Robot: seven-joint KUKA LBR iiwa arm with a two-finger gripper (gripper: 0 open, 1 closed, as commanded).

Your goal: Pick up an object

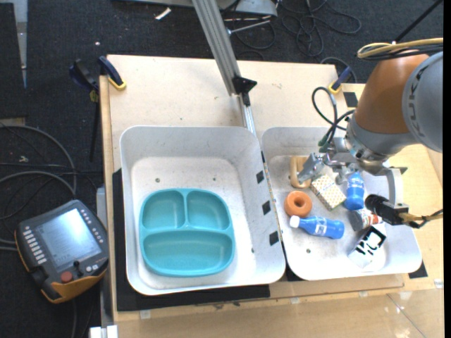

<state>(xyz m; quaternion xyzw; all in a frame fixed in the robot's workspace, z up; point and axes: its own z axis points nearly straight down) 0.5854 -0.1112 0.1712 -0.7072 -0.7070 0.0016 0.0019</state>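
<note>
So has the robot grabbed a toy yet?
Not that I can see. Done: the arm has reached over the right bin. In hand: the gripper sits by the tan piece. Left: lifting something. The orange ring and blue bottle lie in the bin.

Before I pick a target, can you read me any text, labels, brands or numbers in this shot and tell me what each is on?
No text reads legibly here.
Blue bottle lying in the right bin: white label, blurred.
Second blue bottle: markings too small.
Black-and-white package: white marks, not readable.
Teach pendant: screen washed out.
Arm: letters at the frame edge, cut off.
</note>
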